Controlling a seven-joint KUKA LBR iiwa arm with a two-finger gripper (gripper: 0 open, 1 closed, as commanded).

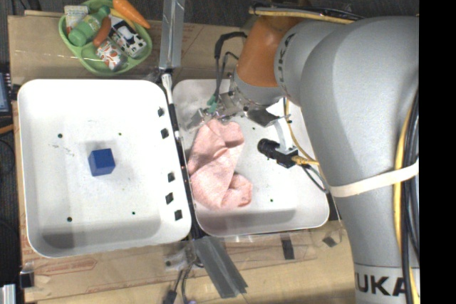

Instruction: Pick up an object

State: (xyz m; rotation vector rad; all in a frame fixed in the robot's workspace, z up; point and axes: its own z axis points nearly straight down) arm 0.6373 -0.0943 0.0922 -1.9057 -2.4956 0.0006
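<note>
Worktop (pixel 43 28): brown board, bearing two shallow white bins side by side; a green bowl (pixel 75 46) of toy food stands at its far left corner, with an orange carrot (pixel 128 9) sticking out over the rim.

Left bin (pixel 43 124): holds one blue cube (pixel 102 161), left of centre, well apart from the arm.

Right bin (pixel 299 203): holds a pink cloth (pixel 217 167), crumpled and lying lengthwise from the bin's upper middle down towards its near wall, close to the divider between the bins.

Arm (pixel 356 103): grey, with an orange band (pixel 260 53) above the wrist; reaches in from the right and bends down over the right bin's far end.

Hand (pixel 219 107): low in the right bin, at the cloth's upper end; the cloth's top edge lies just beneath and touching or nearly touching it; whether the hand is spread or closed cannot be told, nor whether any cloth is caught in it.
</note>
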